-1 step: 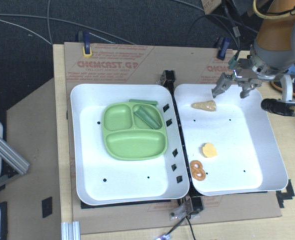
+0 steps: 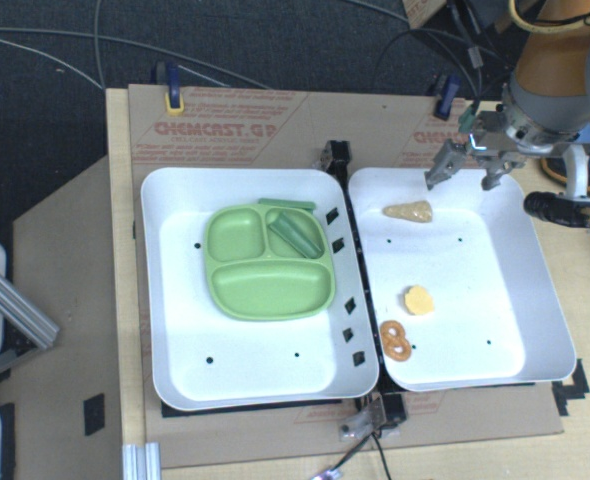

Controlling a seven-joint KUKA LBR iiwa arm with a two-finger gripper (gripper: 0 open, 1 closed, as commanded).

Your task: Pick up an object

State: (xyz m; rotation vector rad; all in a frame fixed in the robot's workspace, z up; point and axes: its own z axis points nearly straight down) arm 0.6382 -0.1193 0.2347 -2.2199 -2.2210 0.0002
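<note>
Overhead, gripper (image 2: 465,176): fingers spread apart, holding nothing, above right bin's (image 2: 535,298) far edge.
Tan lump (image 2: 408,211): near far edge.

Grey arm with orange band (image 2: 555,28) cut off by top and right edges above the jaws, small tan lumpy item (image 2: 408,211) below the jaws too small to identify

In the right bin (image 2: 535,268) we see a tan lump (image 2: 408,211) near the back, a yellow piece (image 2: 419,301) mid-floor, and a pretzel (image 2: 396,341) at the front-left.
</note>
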